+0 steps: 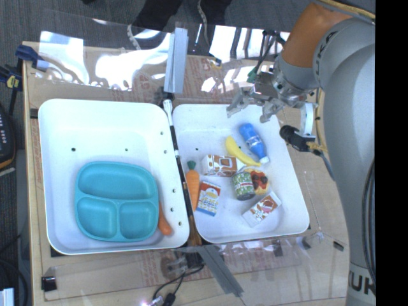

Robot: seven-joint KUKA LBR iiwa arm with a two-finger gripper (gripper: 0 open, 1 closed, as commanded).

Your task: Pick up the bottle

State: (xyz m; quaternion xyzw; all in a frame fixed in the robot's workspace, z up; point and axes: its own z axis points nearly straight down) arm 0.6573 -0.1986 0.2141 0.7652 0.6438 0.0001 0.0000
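White bins side by side on the bench. Left bin (57, 171): a blue tray (118, 201) with three parts, low in it, and a small orange thing (164, 225) at the tray's right edge. Right bin (210, 123), from the near end: a small red and white carton (261, 209) tipped over; a red and white box (209, 197) beside a carrot (192, 187); a green can (243, 185) touching something red (259, 181); a brown and white carton (220, 165); a yellow banana (239, 152). Just past the banana, the blue bottle (253, 142), on its side, white cap toward the near right, touching the banana. Farther back, above the bin's far edge, the gripper (253, 107): fingers spread wide, nothing between them, apart from the bottle.
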